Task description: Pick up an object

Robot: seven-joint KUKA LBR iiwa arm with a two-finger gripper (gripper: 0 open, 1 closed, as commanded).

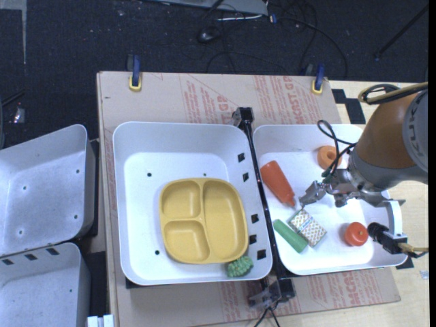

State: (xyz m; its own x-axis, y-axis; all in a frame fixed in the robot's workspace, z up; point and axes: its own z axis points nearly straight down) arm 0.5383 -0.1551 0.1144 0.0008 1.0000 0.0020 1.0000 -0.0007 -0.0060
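Checkered pouch (pixel 308 227) near the right bin's (pixel 300 138) front edge, between green cylinder (pixel 291 236) and red-capped piece (pixel 355 234). Probably light, soft, crushable; best pinched across its narrow sides. Gripper (pixel 315 193) just behind it, jaws apparently apart, clamped on nothing.

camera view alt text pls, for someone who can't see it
A grey and orange robot arm's gripper hovers over the right white bin, near an orange bottle, a checkered packet and a green stick. The left bin holds a yellow divided tray.
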